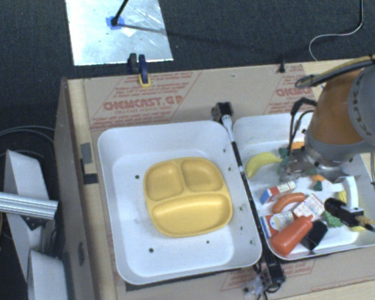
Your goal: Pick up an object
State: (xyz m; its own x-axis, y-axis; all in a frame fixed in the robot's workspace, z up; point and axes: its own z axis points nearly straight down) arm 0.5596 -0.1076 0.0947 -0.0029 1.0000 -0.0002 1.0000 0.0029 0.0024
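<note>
Where arm (345,118) dips, pincer (295,162) beside banana (262,163)

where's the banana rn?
The banana lies in the right bin, near its left wall and toward the far side. It is just left of the claw and above the small tube and the sausage.

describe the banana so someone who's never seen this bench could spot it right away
Start at the right bin, the one crowded with small things beside the left bin holding the yellow divided plate. Look at the bin's upper left part, near the divider between the bins. The banana lies there: a curved, plain yellow piece, unlike the orange and red things lower in the bin.
</note>
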